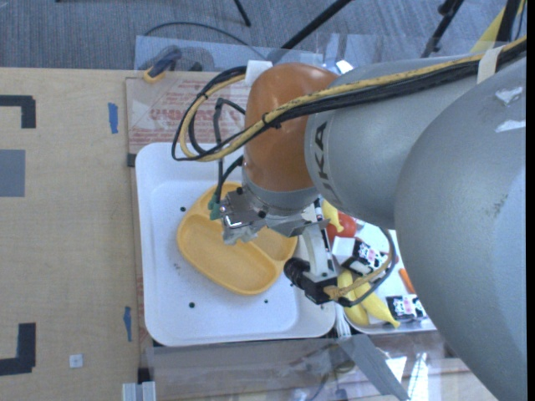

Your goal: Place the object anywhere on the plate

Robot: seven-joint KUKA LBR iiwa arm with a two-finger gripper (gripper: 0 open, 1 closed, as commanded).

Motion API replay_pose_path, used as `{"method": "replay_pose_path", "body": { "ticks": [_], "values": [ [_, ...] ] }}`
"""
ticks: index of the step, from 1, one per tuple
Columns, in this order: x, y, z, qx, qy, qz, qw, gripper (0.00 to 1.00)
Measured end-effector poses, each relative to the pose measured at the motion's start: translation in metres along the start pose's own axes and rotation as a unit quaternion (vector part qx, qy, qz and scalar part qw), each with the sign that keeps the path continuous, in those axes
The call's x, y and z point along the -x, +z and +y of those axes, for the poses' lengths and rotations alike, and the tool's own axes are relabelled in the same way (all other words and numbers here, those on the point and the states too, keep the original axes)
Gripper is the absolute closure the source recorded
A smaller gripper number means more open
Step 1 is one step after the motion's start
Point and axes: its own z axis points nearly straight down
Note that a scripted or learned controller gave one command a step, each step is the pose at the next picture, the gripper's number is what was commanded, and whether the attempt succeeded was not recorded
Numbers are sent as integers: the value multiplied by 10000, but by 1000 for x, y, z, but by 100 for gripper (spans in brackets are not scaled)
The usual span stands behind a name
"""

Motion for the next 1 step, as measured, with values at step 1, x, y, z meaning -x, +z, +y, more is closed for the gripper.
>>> {"method": "replay_pose_path", "body": {
  "ticks": [1],
  "values": [
    [1, -7, 1, -12, -6, -8, 10000, 100]
  ]
}}
